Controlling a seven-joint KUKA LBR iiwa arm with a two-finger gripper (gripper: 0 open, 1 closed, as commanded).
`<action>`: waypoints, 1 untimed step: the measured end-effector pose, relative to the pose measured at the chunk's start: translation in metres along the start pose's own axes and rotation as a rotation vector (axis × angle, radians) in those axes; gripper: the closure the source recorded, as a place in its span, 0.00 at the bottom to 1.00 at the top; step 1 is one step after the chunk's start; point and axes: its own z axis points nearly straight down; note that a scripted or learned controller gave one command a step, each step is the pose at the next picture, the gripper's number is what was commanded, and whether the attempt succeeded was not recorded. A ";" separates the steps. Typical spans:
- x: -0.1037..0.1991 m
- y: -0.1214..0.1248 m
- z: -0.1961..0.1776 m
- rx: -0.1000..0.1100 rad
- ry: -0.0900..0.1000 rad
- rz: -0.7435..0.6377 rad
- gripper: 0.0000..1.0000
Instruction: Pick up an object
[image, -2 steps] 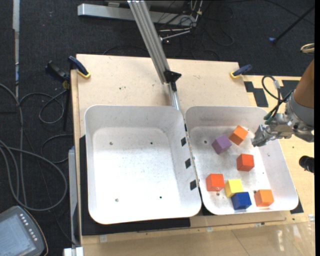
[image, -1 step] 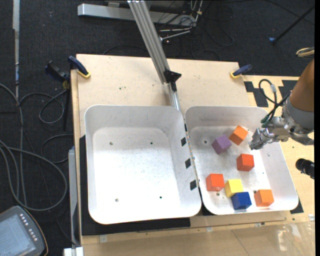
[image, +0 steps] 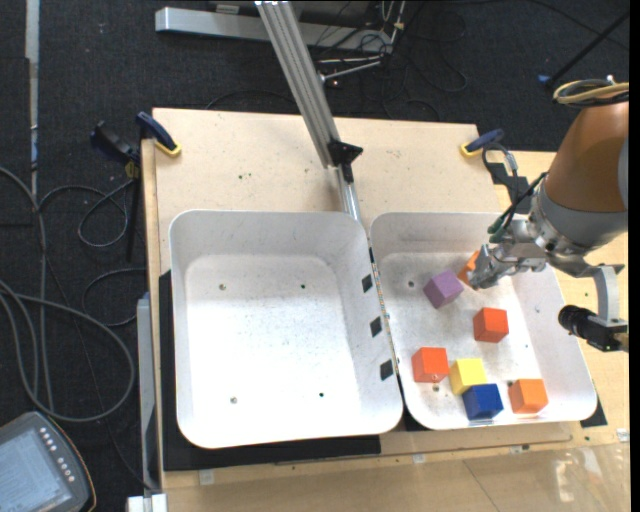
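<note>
Reaching in from the right, the grey arm (image: 590, 170) with its orange band is cut off by the frame edge, so only its wrist end and the gripper (image: 487, 268) can be followed; the gripper sits low over the far part of the right bin (image: 570, 345), and its fingers are too small and dark against the wrist to read, so whether they are spread or closed cannot be told. Just behind the gripper a sliver of an orange block (image: 470, 265) peeks out, mostly hidden by the tool, and it is unclear whether the tool touches it. Just left of the gripper lies a purple cube (image: 442, 289), tilted, close to the tool but not visibly between its fingers. Nearer the camera rests a red-orange cube (image: 490, 325), and at the near end sits a cluster: an orange cube (image: 430, 364), a yellow cube (image: 466, 375) touching a blue cube (image: 482, 401), and another orange cube (image: 527, 396) by the near right rim. The left bin (image: 185, 300) stands beside it, rims touching. A metal pole (image: 305, 85) slants across the far bench, its top cut off
</note>
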 end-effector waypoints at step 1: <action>0.055 -0.003 0.004 0.004 0.001 0.000 1.00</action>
